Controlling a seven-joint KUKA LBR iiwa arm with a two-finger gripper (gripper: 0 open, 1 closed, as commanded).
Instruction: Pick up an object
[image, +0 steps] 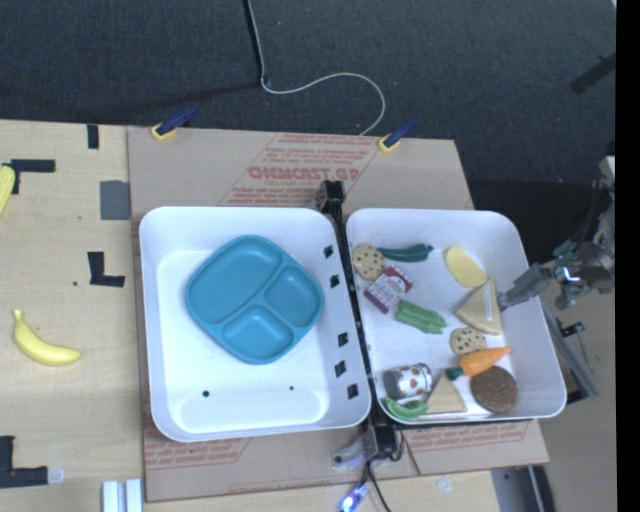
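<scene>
Camera view: hand (520, 290) at right bin's (535, 330) right rim, grip state unclear, beside the pale yellow cheese wedge (482, 309).

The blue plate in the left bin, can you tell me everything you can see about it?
The blue plate is a light blue tray that looks like smooth plastic, squarish with rounded corners. Raised ridges split it into three sections: one large and two smaller ones. It lies flat, turned at an angle like a diamond, on the floor of the left bin, toward the far side. Nothing sits on it, and nothing but the bin touches it.
</scene>
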